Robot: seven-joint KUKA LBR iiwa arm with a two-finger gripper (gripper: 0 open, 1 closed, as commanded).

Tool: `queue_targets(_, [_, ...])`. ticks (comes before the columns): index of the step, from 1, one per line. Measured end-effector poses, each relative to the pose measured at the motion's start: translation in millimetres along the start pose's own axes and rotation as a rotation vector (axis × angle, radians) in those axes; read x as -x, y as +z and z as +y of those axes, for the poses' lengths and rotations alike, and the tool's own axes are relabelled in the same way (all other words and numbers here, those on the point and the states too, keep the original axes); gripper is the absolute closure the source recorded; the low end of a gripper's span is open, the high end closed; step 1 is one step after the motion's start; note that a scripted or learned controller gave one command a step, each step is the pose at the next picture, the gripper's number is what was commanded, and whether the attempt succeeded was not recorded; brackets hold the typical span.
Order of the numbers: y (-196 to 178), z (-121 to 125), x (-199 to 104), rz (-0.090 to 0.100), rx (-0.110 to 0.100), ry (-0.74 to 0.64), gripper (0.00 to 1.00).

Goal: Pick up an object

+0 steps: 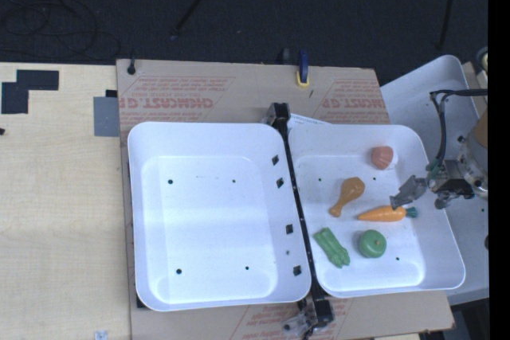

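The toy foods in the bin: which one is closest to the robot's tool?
The orange plastic carrot with the green stem end. Its stem end lies right beside the tool, while the tan drumstick, pink ball, round green toy and long green vegetable sit farther off.

two white bins. in the right one: a pinkish-red ball, a tan-orange drumstick, an orange carrot with a green tip, a green pod, a green round fruit.

Even, bright light from above; the white bins glare slightly, shadows are soft, details somewhat blurry.
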State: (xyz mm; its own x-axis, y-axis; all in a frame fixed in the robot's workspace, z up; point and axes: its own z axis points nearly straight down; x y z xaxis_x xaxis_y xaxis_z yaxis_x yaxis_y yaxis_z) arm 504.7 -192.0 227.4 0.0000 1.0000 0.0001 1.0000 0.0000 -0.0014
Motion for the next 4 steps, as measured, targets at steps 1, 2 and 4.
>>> queue_targets(1, [-9.5,-0.2,0.8,0.001,-0.001,0.0,1.0])
queue_targets(2, [-89.5,33.3,-37.0,-0.001,0.006,-0.005,1.0])
queue_targets(4, [-109.3,42.5,-177.3,0.002,-0.005,-0.003,1.0])
